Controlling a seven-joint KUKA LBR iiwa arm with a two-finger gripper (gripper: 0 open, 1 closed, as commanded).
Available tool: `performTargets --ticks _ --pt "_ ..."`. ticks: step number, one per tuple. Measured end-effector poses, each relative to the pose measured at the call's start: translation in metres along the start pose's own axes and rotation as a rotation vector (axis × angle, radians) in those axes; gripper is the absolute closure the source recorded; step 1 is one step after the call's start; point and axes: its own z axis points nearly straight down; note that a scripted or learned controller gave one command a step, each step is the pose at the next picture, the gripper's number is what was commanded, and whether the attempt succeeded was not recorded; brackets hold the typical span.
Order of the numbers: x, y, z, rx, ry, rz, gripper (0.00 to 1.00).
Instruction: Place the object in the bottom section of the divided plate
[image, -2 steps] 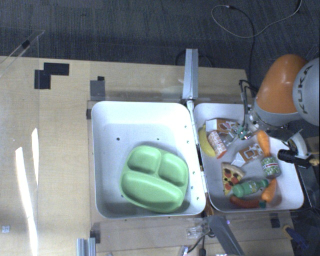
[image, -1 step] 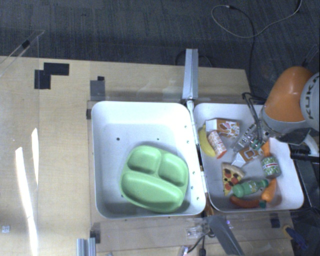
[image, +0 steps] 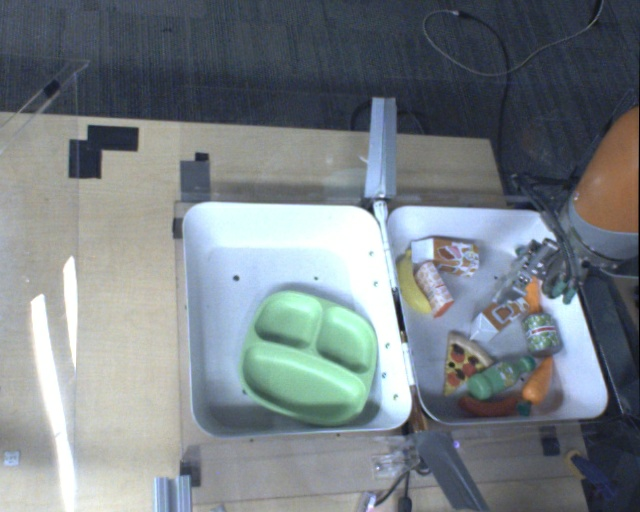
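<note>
The gripper (image: 545, 268) is positioned over the right bin (image: 590, 400) among toy foods; the jaw state cannot be told. No object is selected, and the green divided plate (image: 310, 355) lies unfilled in the left bin (image: 215, 300). A grasp is judged next.

bright, even overhead light, slightly soft picture

the white bins (image: 200, 300) look washed out and pale glare streaks cross the bench (image: 50, 330) at left. the green plate (image: 310, 357) casts a soft shadow along its near edge. the dark floor (image: 250, 40) is grainy, and small things blur slightly.
</note>
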Motion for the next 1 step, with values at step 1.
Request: performTargets --ticks 1 --pt "0.0671 0.0376 0.0306 0.0 0.006 -0.358 1.0"
